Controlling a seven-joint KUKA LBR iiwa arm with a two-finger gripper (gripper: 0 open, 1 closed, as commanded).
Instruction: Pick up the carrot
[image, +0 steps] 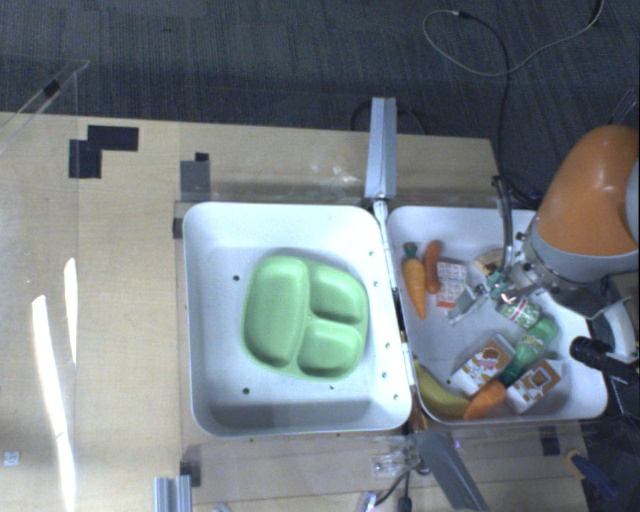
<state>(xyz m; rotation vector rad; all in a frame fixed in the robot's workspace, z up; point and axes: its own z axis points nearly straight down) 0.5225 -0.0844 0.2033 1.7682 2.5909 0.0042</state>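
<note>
Against the left wall of the right bin (592, 405), the carrot (413, 284) lies lengthwise with its green top toward the far edge and its orange tip pointing to the near side. Just beside it on the right lies a slim red-orange item (432, 267), possibly a sausage or pepper, and next to that a small printed packet (451, 280). Farther right, the gripper (490, 292) hangs low over the middle of this bin, well apart from the carrot; whether its jaws stand apart or together cannot be told, as the metal parts blur into the clutter below. Near the bin's front lie a banana (440, 396), a second orange carrot-like piece (486, 400), two small cartons (482, 364) and a green bottle (533, 338). The left bin (205, 300) holds a green divided tray (305, 315).
</note>
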